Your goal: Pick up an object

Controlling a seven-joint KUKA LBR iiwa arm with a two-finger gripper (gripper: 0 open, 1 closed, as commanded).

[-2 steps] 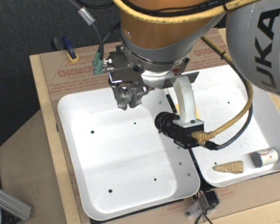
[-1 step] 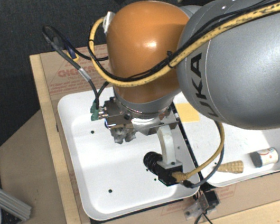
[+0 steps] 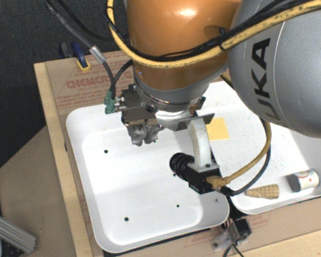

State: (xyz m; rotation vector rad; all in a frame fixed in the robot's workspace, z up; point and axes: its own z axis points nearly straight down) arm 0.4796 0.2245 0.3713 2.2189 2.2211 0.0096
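Closest to the cam is the arm [image 3: 284, 60] itself, w/ the orange band [image 3: 183, 10] taking up most of the top of my feed.

No target is specified, so my pick would be the tan cone [image 3: 264, 192]. It's lying on its side at the front edge of the right bin [image 3: 303, 152], tip pointing left. It looks ridged and light, maybe foam or wafer-ish plastic, so prob not slippery. It'll roll in an arc if nudged, though. I'd pinch across the wide end, since the tip is too thin to trust.

Just beside it, to the right, is a small white cylinder [image 3: 303, 180], also on its side. I'd guess it's stiff, smooth and light, and a roller. Grab it across the middle, square to its axis, or it'll squirt out.

Farther back in the same bin there's a flat yellow square [image 3: 217, 128], partly under the wrist hardware. It looks thin, maybe paper or foam, so imo a bad candidate bc there's no edge to get under.

The gripper [image 3: 142, 131] hangs over the back of the left bin [image 3: 136, 197], well apart from the cone and the cylinder, and I see nothing in it. Can't tell from here whether it's spread or closed. A yellow cable [image 3: 248, 171] loops down over the seam between the bins, near the cone, so watch for a snag on approach.
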